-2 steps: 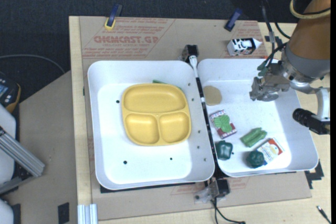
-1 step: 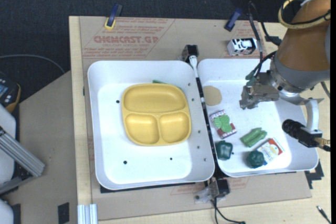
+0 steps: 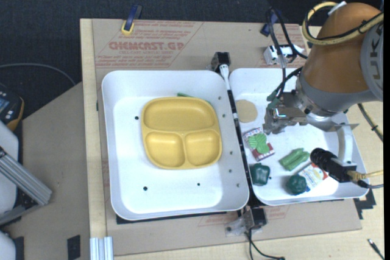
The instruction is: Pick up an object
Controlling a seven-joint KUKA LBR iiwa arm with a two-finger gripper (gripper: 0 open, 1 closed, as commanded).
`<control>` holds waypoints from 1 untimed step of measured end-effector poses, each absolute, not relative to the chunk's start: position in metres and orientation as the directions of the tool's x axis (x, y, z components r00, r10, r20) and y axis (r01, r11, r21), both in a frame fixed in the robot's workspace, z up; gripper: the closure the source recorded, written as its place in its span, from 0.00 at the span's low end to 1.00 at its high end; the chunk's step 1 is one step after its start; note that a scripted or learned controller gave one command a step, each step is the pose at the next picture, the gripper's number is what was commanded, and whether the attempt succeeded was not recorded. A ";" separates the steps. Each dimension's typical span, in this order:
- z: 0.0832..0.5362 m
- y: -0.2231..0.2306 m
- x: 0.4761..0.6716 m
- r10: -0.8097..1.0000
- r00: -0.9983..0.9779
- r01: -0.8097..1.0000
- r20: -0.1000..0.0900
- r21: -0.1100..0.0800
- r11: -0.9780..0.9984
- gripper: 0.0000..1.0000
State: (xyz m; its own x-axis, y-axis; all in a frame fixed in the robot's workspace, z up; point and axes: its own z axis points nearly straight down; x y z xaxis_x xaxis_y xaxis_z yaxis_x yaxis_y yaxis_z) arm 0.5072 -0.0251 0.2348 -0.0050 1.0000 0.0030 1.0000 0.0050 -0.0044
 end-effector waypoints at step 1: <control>0.218 -0.003 0.485 1.000 -0.002 1.000 0.002 -0.006 0.002 1.00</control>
